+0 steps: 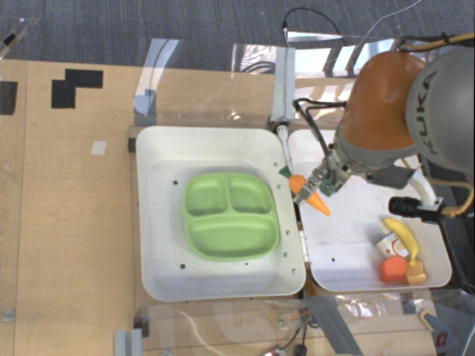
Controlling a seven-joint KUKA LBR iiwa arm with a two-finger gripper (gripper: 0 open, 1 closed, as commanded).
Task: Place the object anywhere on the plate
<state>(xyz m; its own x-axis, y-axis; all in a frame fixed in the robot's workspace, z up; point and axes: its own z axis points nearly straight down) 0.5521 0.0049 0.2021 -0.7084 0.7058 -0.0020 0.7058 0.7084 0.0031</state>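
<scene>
A green plate with three compartments lies in the middle of the left bin. An orange toy carrot with a small green top hangs over the wall between the two bins, tilted with its tip down and to the right. My gripper reaches in from the right and is shut on the carrot's middle. The carrot is just off the plate's right rim.
The right bin holds a yellow banana, a small white carton, a red-orange round fruit and a small yellow piece in its near right corner. The arm's orange band covers that bin's far part.
</scene>
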